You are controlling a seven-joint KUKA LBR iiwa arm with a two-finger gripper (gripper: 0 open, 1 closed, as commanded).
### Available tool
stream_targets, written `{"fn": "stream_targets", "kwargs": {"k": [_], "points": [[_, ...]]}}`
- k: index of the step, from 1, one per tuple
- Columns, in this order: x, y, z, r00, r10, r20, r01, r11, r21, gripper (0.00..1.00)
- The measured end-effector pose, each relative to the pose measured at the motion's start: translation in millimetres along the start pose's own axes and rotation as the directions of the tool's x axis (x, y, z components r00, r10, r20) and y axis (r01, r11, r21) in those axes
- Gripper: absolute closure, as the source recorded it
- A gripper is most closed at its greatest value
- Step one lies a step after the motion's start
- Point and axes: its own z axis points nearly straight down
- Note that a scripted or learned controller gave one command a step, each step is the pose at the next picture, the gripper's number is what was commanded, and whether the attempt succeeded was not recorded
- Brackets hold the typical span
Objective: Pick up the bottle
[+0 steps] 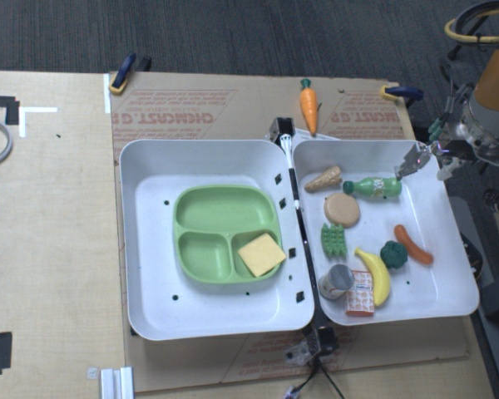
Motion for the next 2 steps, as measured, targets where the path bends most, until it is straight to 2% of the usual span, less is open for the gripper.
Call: {"fn": "stream_targets", "kwargs": {"k": [1,2], "points": [[-0.2,0.4,-9.8,1.000,-0.003,0.001,0.003,1.000,-0.001,1.00],[-15.1,-39.2,-59.9,0.999,0.047,0.001,-0.047,0.999,-0.001,1.00]]}}
